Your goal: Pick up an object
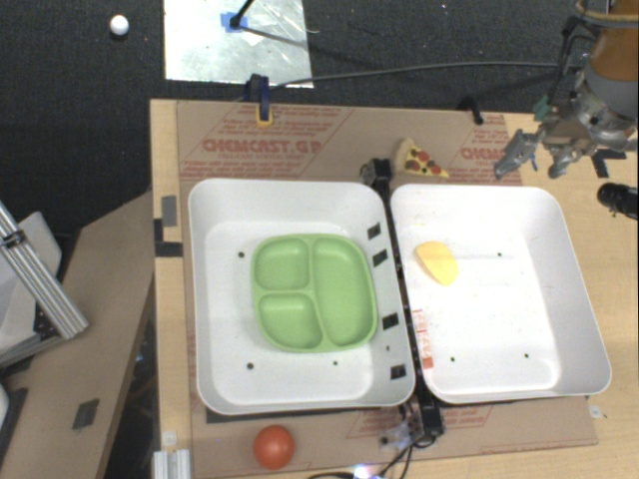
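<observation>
1. We look down from the one camera and see two white bins side by side on a brown bench [329, 133]
2. We use the right bin [574, 297] as our landmark
3. A small yellow piece [436, 262] lies flat on the floor of the right bin, near its left wall and toward the far side
4. This yellow piece is the thing in the right bin that could be picked up
5. The gripper [529, 160] hangs above the bench just past the far right corner of the right bin, outside the bin
6. Its two fingers are spread apart and nothing is between them, so it grasps nothing
7. The gripper is well apart from the yellow piece
8. The grey arm [609, 78] with its orange band reaches in above and to the right of the right bin
9. The left bin [215, 267] touches the left side of the right bin
10. A green plate [313, 292] with three sections lies in the middle of the left bin
11. A toy pizza slice [419, 160] lies on the bench just beyond the far left corner of the right bin
12. A red ball [274, 446] sits on the bench to the left of the right bin, in front of the left bin
13. A small white ball [119, 25] rests on the dark floor far off to the left, beyond the bench
14. A shiny sheet [235, 28] lies on the dark floor past the bench, far from the right bin
</observation>
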Controlling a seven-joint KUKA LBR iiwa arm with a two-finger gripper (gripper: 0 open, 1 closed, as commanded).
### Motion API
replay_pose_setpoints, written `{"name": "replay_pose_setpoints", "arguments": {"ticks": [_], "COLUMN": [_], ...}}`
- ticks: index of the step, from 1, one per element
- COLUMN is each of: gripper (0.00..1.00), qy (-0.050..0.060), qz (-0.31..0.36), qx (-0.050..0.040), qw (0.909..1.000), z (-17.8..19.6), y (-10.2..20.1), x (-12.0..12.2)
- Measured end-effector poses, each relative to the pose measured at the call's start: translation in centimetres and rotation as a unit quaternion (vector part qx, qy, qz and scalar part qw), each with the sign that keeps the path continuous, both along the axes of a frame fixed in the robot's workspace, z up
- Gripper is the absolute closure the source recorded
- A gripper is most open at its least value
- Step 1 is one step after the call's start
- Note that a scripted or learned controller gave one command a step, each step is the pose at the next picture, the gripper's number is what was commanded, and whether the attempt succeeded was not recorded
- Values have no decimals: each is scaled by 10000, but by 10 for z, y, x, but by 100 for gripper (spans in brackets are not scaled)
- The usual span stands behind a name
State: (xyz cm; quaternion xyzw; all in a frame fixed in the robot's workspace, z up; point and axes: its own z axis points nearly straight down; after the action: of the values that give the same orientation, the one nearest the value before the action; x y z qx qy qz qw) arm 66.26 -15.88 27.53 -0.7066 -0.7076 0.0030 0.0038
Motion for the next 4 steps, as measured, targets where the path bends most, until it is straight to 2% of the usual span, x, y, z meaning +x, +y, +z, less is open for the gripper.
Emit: {"name": "replay_pose_setpoints", "arguments": {"ticks": [1, 3, 4], "gripper": [0, 0, 0], "qy": [-57, -40, -41], "qz": [11, 0, -1], "qx": [-9, -6, -6], "qw": [10000, 10000, 10000], "z": [8, -91, -153], "y": [1, -9, -11], "x": [2, -12, -13]}}
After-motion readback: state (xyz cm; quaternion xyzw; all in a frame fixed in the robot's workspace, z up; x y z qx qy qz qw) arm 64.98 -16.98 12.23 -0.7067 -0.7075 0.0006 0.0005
